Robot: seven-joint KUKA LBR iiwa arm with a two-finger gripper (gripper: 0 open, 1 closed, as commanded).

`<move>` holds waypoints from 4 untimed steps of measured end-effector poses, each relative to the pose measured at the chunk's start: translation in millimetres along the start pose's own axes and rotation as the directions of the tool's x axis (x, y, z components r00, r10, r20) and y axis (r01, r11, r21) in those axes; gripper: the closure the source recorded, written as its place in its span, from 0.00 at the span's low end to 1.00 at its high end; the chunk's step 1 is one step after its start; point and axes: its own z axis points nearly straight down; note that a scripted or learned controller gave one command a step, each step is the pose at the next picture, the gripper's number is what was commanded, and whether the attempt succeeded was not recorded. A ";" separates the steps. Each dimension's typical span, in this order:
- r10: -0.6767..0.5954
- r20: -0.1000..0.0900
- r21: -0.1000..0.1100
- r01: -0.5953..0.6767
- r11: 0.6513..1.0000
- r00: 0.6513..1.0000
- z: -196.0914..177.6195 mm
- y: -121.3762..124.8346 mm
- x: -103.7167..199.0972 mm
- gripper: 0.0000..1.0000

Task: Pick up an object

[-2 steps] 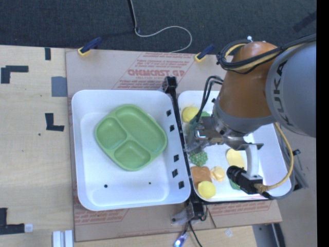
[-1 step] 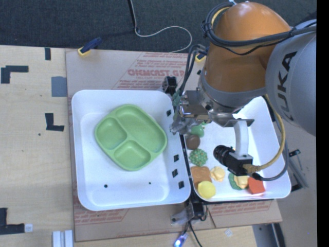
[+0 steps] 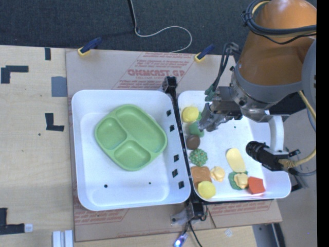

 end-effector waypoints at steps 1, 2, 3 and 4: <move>-0.012 -0.003 0.001 0.012 1.000 1.000 -21.7 -0.6 74.4 1.00; -0.011 -0.001 0.001 0.011 1.000 1.000 -6.6 47.6 143.2 1.00; -0.001 0.005 0.019 0.001 1.000 1.000 130.5 37.2 113.5 1.00; -0.005 -0.003 -0.015 0.005 1.000 1.000 -6.8 93.9 103.1 1.00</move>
